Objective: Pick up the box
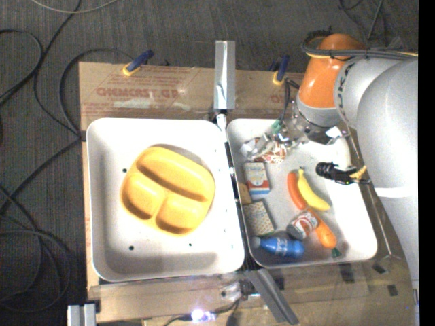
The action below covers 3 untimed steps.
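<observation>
A small red, white and blue box [256,178] lies flat in the right bin [363,246], near its left wall. A second flat box with a speckled grey pattern [259,217] lies just in front of it. My gripper [269,141] hangs low over the bin's back left corner, just behind the small box, with a crumpled red-and-white packet [274,157] right under it. The grey arm with its orange band [325,87] reaches in from the right.
The right bin also holds a banana [313,193], a red pepper [295,189], a can [304,224], an orange carrot [326,236] and a blue bottle [280,246]. A yellow divided dish [168,189] sits in the left bin [102,250].
</observation>
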Available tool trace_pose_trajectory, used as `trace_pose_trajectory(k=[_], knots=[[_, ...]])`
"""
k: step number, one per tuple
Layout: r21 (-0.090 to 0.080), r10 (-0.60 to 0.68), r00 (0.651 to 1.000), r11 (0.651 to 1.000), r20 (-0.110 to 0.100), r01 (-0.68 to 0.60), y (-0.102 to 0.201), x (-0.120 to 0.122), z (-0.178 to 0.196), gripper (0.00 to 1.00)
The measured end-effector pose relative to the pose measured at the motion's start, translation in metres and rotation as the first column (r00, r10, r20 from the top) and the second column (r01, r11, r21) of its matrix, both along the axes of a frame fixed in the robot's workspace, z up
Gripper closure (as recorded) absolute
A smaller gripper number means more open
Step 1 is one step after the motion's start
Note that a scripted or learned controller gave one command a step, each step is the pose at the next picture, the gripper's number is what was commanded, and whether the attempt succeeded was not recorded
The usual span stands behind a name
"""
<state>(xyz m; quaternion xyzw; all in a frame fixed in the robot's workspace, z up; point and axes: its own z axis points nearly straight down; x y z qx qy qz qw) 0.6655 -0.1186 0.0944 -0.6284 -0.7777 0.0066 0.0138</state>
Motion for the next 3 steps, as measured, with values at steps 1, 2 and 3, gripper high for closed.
trace_pose_trajectory(k=[1, 2, 3], knots=[[-0.015, 0.056, 0.997, 0.998, 0.058, -0.055, 0.0125, -0.0396, 0.003, 0.0], [-0.017, 0.054, 0.997, 0.998, 0.053, -0.053, 0.0096, -0.0411, 0.0114, 1.0], [-0.016, 0.056, 0.997, 0.998, 0.056, -0.055, 0.0121, -0.04, 0.0114, 0.0]])
